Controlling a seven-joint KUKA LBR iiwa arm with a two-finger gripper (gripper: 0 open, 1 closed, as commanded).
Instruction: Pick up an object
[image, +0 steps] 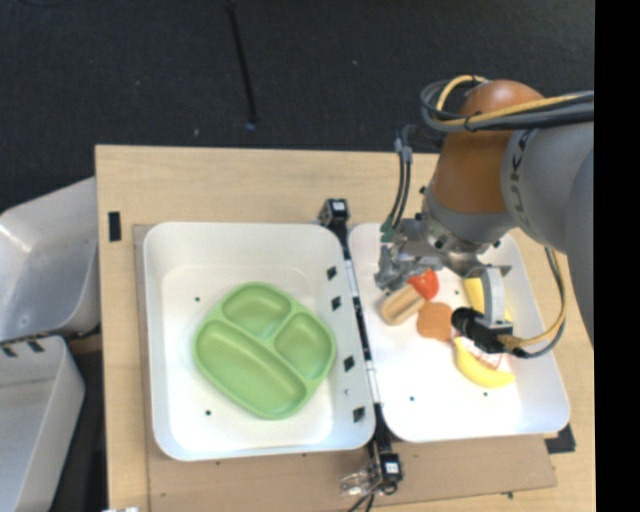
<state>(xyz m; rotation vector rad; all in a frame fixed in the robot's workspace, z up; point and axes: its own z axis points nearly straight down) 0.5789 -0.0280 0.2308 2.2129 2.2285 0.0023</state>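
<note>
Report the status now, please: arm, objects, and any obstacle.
Gripper low in right bin, over the toy food. Tan bread-like piece, red piece, banana lie close together. Green divided plate in left bin.

bench (240, 180): light wood | on it: left bin (160, 330), right bin (530, 410), side by side

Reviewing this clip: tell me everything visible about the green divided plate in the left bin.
The green divided plate is pale lime green and looks like smooth moulded plastic. It is a rounded oblong with a raised rim and three compartments: one long and two smaller. It lies flat, right side up and turned at a slant, on the floor of the left white bin, near its middle. No food lies in it, and the gripper is over the other bin.
</note>
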